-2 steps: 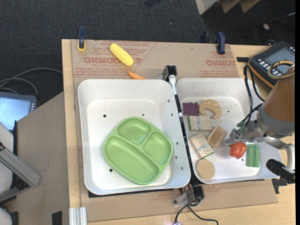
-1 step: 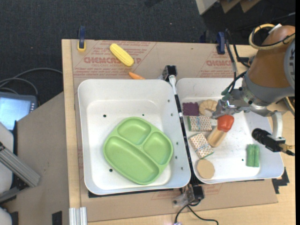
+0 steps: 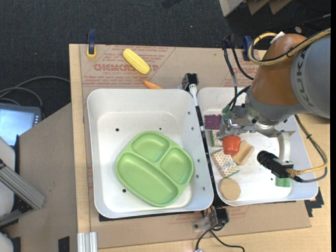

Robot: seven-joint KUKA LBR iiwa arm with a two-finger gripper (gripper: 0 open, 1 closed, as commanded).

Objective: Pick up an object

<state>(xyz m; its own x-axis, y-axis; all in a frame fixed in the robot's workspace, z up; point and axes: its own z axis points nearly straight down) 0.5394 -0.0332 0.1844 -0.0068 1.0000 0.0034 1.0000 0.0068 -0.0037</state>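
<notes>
Red object (image 3: 231, 143) lying in right bin (image 3: 299, 188) under gripper (image 3: 237, 124); finger state unclear. "CHEMCHAMP" showing on cardboard (image 3: 107, 64).

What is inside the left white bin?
Inside the left white bin lies one green plastic three-compartment plate; its compartments look bare. Whatever is under the plate is covered.

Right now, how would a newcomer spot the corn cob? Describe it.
Start at the left white bin that holds the green divided plate. Look beyond its far rim to the bare cardboard, near the printed red lettering. The corn cob lies there outside both bins, bright yellow, far bigger than the small orange piece beside it.
</notes>
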